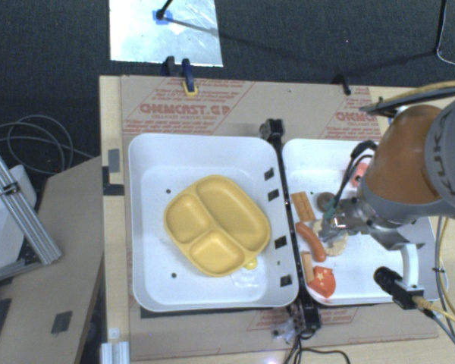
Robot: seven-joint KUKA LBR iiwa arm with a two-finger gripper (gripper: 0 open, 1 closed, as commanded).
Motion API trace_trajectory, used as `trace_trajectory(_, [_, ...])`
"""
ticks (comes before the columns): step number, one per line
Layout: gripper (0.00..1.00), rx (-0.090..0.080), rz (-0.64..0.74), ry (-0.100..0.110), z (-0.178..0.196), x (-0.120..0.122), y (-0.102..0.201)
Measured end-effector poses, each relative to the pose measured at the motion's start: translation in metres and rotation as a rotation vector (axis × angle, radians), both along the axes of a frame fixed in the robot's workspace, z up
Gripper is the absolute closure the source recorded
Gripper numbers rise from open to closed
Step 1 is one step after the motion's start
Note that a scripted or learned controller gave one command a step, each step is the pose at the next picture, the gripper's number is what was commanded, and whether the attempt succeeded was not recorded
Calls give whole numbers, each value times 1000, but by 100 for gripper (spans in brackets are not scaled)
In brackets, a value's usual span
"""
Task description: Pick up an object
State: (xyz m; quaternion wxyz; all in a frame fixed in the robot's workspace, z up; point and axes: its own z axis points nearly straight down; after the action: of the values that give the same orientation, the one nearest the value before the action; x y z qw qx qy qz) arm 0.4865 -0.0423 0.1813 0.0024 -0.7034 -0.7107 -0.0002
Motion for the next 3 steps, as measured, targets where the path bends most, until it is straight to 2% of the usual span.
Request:
trace_trajectory(1, [100,-4,-10,-5,3,0,-26])
trace_trajectory(2, [100,-6,-11,-10,50,1,-55])
trace_trajectory(3, [100,-2,-9,2,-46,-1,-42])
